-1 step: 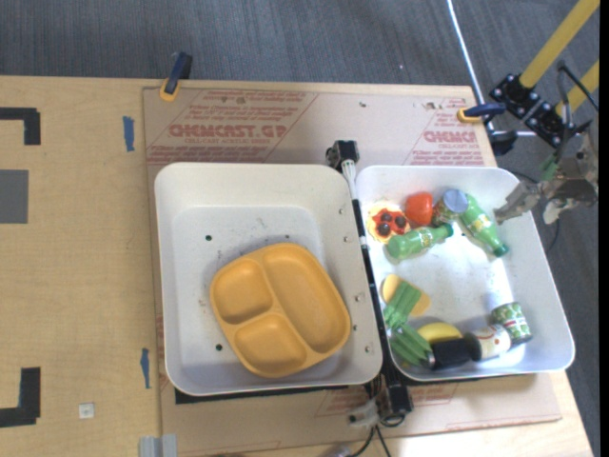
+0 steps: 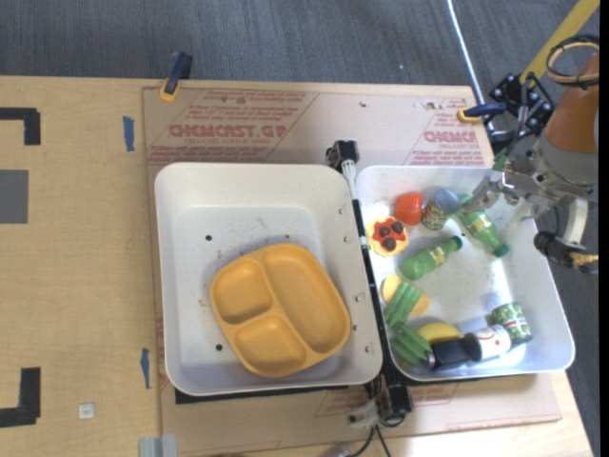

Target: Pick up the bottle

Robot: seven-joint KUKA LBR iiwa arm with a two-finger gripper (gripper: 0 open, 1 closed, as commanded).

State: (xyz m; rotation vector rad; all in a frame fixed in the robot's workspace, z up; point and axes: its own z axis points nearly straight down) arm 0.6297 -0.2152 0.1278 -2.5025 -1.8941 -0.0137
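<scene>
Several bottles lie in the right bin. A small green bottle with a yellow label lies tilted near the bin's far right. A longer green bottle rests near the middle. A white and red bottle with a black end lies along the near wall. My gripper hangs over the bin's far right corner, just above and beyond the small green bottle. I see nothing held in it.
The right bin also holds a red tomato, a small jar, a red and yellow toy, green and yellow toy food and a green can. The left bin holds a yellow divided plate.
</scene>
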